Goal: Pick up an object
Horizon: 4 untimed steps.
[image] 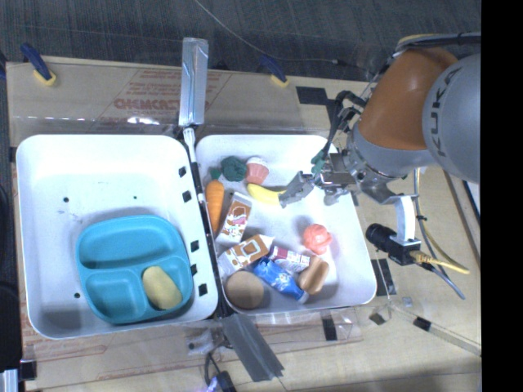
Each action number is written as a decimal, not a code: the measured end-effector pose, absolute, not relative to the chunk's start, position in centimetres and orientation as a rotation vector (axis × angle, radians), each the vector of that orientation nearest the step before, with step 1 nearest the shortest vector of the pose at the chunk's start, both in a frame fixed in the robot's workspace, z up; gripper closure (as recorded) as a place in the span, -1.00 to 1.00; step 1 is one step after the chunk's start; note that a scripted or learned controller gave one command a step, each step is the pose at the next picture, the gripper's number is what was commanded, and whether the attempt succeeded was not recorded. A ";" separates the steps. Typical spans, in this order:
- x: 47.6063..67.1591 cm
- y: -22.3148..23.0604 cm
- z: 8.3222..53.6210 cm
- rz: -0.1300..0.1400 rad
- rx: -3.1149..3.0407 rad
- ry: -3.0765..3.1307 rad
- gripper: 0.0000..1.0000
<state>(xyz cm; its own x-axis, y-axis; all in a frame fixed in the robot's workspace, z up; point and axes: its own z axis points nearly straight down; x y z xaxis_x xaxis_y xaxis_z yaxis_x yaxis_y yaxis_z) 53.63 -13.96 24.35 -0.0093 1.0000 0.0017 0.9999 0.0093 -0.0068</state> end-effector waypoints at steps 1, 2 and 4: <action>49.8 -17.6 17.5 0.009 -2.175 -2.254 -1.00; 51.4 -16.5 11.3 -0.015 -2.109 -2.353 -1.00; 62.6 -15.9 9.9 0.005 -2.121 -2.313 -1.00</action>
